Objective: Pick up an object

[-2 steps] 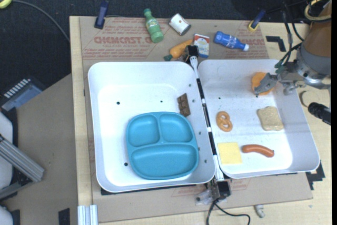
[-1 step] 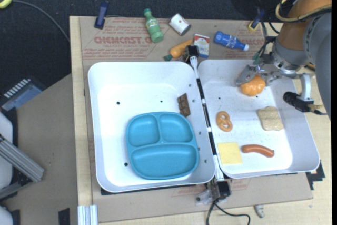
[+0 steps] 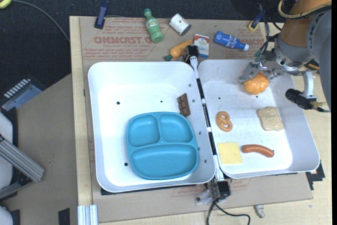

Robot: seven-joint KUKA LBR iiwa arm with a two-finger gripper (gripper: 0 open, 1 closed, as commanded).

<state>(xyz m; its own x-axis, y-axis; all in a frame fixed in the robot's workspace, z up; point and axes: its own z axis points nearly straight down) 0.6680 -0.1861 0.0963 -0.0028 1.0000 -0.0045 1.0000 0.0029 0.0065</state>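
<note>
Orange [image 3: 256, 85] partly hidden under pincer [image 3: 253, 74]; can't tell if pincer grips.

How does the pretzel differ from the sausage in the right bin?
The pretzel is tan, looped and knotted; the sausage is reddish-orange and a smooth solid link. The pretzel lies near the bin's left wall, mid-bin; the sausage lies nearer the front edge, beside the yellow cheese slice. Both lie flat on the right bin floor, apart from the gripper.

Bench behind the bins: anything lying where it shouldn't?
Yes. A green bottle, white cup and blue bottle lie tipped over on the board, outside both bins.
</note>
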